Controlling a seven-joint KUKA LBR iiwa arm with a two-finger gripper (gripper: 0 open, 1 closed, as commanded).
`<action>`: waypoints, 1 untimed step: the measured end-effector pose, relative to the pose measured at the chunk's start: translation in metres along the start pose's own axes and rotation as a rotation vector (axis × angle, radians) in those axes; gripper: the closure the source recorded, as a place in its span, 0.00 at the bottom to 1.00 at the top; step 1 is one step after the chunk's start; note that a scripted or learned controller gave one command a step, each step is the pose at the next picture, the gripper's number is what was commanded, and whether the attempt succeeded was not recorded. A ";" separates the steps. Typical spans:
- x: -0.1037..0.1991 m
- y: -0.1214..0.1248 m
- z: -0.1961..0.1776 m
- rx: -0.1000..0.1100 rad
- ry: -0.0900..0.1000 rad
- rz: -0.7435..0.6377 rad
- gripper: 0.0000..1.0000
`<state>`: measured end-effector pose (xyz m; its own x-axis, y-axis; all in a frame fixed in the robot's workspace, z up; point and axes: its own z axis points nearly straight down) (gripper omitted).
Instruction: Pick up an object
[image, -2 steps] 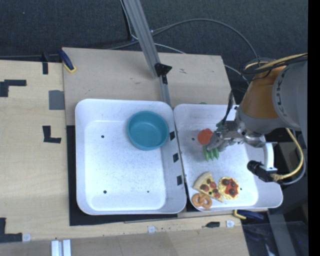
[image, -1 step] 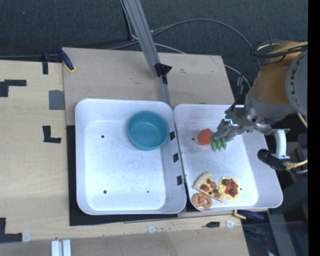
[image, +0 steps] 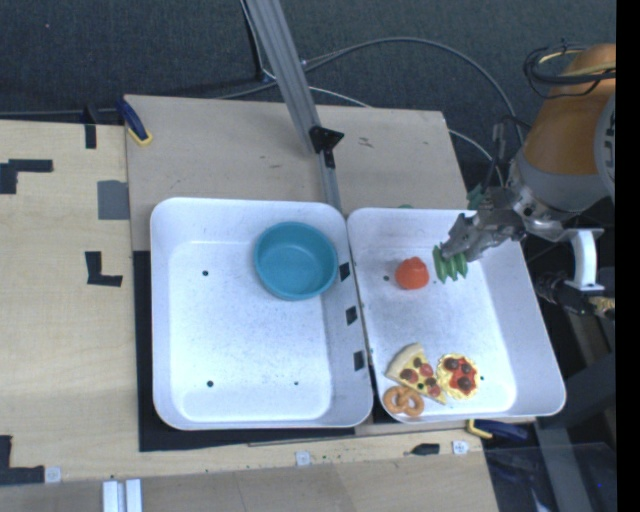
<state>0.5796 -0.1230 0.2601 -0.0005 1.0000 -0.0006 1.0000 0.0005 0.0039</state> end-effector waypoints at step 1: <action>0.045 -0.006 0.012 0.005 0.001 -0.003 1.00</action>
<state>0.5741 -0.0777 0.2480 -0.0036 1.0000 0.0008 1.0000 0.0036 -0.0011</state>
